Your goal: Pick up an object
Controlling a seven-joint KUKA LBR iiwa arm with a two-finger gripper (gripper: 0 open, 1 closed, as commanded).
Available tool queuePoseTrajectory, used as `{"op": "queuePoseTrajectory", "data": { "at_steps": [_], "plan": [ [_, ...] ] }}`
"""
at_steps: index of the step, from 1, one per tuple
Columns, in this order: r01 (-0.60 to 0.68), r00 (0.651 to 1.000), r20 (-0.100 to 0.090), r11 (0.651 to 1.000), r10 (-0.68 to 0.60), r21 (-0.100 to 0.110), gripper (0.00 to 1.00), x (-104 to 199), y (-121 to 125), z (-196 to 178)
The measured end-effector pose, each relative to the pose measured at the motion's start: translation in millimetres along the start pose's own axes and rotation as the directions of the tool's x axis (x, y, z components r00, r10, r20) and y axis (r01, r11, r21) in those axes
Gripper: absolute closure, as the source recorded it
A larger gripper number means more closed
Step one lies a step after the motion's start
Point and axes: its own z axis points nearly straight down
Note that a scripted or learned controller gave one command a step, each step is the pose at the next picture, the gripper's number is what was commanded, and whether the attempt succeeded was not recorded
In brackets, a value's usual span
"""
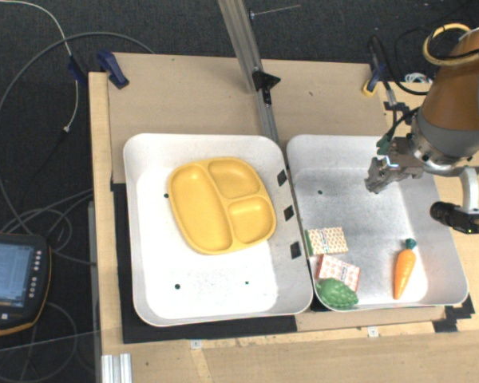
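In the right bin (359,214) lie an orange carrot (404,272) with a green top, a green leafy toy (337,293), a red-and-white packet (338,272) and a small patterned card (327,239). All four sit along the bin's near edge. My gripper (378,175) hangs over the upper right part of this bin, well above and behind these objects. Nothing shows between its fingers. The carrot is below it and slightly to the right.
The left bin (207,290) holds a yellow three-compartment plate (220,204). A metal pole (243,38) rises from between the bins at the back. Blue clamps (110,69) grip the bench's far corners. A tablet (12,282) lies off the bench at left.
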Motion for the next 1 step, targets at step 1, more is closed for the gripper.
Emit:
{"op": "queuePoseTrajectory", "data": {
  "at_steps": [1],
  "plan": [
    [0.001,1.000,0.001,1.000,-0.001,-0.003,1.00,0.7,-1.4,-64.6]
  ]
}}
